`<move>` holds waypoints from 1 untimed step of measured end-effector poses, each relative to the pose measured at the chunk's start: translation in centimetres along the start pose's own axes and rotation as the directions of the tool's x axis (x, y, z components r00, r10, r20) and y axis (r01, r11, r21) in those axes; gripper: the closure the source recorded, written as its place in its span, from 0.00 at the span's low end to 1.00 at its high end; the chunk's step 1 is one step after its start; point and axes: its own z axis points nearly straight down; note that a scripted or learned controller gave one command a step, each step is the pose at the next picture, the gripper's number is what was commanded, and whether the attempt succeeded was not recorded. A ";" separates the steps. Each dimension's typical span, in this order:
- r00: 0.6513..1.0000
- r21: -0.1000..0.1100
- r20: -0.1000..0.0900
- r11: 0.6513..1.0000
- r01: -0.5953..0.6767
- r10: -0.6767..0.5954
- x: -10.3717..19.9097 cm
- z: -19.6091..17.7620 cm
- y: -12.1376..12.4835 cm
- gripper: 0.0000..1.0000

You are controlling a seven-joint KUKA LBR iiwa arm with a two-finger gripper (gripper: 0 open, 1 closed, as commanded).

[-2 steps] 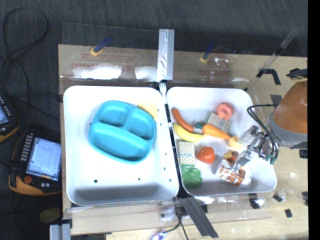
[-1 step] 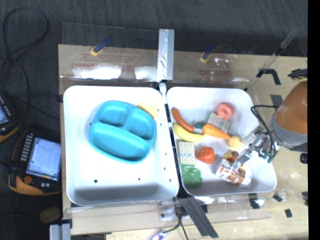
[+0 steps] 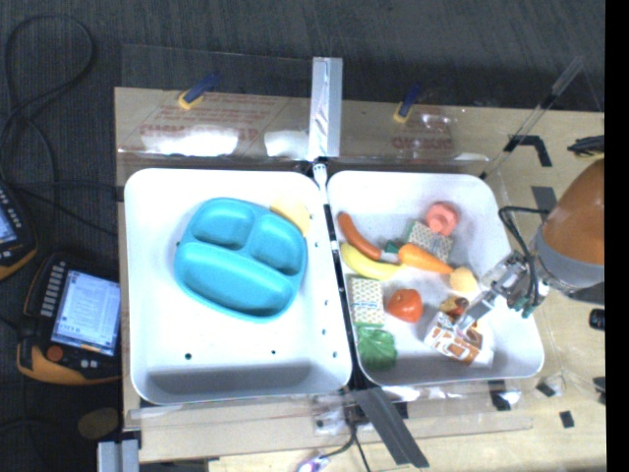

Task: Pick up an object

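The gripper [image 3: 482, 303] is low in the right bin [image 3: 511, 357] — whether it is closed, I cannot tell. A small carton [image 3: 454, 342] lies just below-left of it.

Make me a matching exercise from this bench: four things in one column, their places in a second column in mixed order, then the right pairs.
Things:
1. blue tray
2. green toy
3. pink toy
4. claw

Places:
A. far part of the right bin, near its back wall
B. near corner of the right bin, beside the divider between the bins
C. middle of the left bin
D. over the right bin's right side, above a small orange and white carton

Pairs: 1-C, 2-B, 3-A, 4-D
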 end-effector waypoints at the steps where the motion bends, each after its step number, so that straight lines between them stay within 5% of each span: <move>1: 0.826 0.024 -0.040 0.827 -0.562 0.562 1.9 1.8 1.2 0.00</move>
